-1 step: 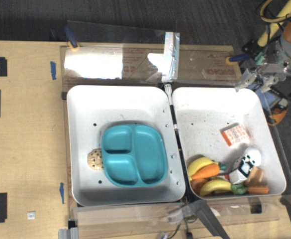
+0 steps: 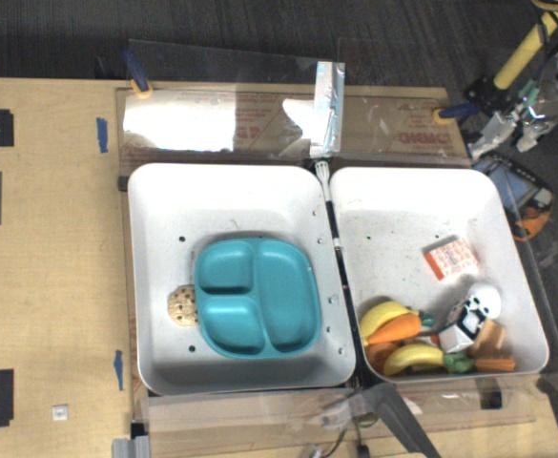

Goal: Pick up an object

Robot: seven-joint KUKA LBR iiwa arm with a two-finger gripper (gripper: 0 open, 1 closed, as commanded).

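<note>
Everything here is placed from the teal divided plate, which lay flat in the left bin, toward that bin's near side, with its three compartments bare.

Far to the left of the plate, the tan bench carried black corner marks and short strips of blue tape. Just left of the plate, touching its rim, sat a small speckled cookie. Beyond the plate, past the bin's far wall, a clear plastic sheet lay over cardboard and caught a bright glare.

Right of the plate, across the seam between the bins, was the right bin. The objects available for picking were gathered in its near corner, well apart from the plate. Closest to the plate were a yellow banana and an orange carrot lying across it, with a second banana just nearer the front wall. Farther right stood a black-and-white toy, with a brown piece beside it. An orange-and-white packet lay alone, a little beyond the heap.

Whether the gripper was released, clenched, or grasping anything could not be told.
</note>
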